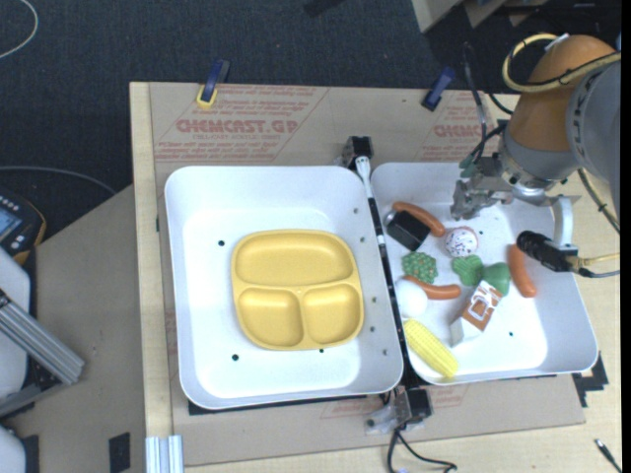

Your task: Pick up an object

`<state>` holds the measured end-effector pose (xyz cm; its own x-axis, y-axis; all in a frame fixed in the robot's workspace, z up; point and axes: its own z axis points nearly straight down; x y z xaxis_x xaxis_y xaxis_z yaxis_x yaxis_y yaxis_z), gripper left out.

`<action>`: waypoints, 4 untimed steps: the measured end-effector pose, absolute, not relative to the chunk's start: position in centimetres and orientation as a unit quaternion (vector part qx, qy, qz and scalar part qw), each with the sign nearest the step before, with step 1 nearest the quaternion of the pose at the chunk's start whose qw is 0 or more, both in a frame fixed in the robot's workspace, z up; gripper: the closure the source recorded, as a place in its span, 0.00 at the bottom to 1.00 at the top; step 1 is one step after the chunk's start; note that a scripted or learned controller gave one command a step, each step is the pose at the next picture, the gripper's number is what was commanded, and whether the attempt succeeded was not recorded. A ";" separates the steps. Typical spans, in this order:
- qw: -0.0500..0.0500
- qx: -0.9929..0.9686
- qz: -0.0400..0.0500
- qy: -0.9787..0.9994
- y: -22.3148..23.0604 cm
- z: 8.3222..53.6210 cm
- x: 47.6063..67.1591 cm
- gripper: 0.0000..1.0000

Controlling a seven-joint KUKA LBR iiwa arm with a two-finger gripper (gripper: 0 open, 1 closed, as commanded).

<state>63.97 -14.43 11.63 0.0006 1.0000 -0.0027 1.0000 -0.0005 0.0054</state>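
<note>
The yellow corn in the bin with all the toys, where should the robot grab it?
Probably around the middle of the corn, coming straight down from above. It lies flat and slanted near the front edge of the right bin, long and narrow, so the pincer would best close across its thin width. Its sides look mostly free, though a small carton sits close behind it.

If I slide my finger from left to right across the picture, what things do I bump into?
Yellow divided tray → black block → corn cob → small carton → orange sausage.
</note>
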 end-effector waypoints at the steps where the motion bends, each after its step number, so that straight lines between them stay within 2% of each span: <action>1: 0.003 0.707 0.002 0.707 -14.1 16.2 63.7 1.00; 2: 0.004 0.707 0.002 0.708 -14.2 20.6 64.3 1.00; 3: 0.003 0.707 0.001 0.707 -14.2 22.7 64.4 1.00; 4: -0.002 0.705 0.000 0.709 -8.6 23.5 62.1 1.00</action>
<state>62.13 -8.59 23.46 -0.0055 1.0000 0.0028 1.0000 0.0055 -0.0022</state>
